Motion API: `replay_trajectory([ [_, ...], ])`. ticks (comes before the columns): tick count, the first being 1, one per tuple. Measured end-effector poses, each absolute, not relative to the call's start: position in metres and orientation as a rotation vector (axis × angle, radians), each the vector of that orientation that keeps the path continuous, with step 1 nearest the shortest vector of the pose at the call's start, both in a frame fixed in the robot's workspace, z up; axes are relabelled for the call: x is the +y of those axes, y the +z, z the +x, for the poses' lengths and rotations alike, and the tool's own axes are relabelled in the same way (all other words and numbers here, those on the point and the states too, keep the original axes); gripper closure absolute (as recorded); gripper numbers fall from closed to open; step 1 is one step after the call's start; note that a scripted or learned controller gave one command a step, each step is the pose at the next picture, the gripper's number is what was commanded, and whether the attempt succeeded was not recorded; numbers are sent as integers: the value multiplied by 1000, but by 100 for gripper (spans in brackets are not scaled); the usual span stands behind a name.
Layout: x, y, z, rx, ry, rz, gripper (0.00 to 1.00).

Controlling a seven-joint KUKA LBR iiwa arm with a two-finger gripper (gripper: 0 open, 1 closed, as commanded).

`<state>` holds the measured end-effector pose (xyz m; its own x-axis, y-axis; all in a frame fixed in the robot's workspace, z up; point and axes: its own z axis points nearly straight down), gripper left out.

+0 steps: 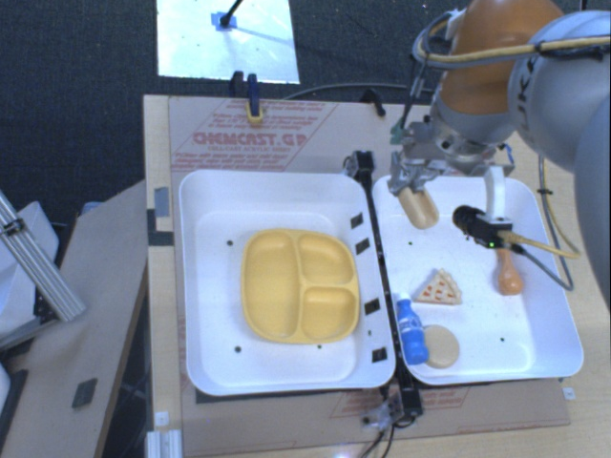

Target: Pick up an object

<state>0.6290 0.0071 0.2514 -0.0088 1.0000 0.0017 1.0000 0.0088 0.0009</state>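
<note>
From my remote station I see the worktop carrying two shallow white bins side by side. The left bin contains a yellow divided plate with three compartments, lying flat near the bin's centre. The right bin contains the loose items. A tan bread-roll-shaped piece lies in the upper-left part of that bin, directly beneath the claw. The claw sits at the top of this piece, and its fingers appear to straddle the upper end of it, but I cannot tell whether they are apart, together or clamped on it, because the wrist hardware hides the tips. A wedge-shaped waffle-patterned slice lies near the middle of the right bin. A round tan cookie lies below the slice, just beside a small blue bottle that rests along the bin's left wall. An orange-tan peg-like item lies to the right of the slice, well apart from it. The grey arm, with its orange band, enters from the right, and cables run across the right bin.
</note>
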Motion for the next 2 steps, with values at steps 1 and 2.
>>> replay_trajectory([
  [1, 54, 239, 604, -2230, 0, -2210, 100],
  [2, 103, 241, 597, -2231, -3, -2211, 100],
])
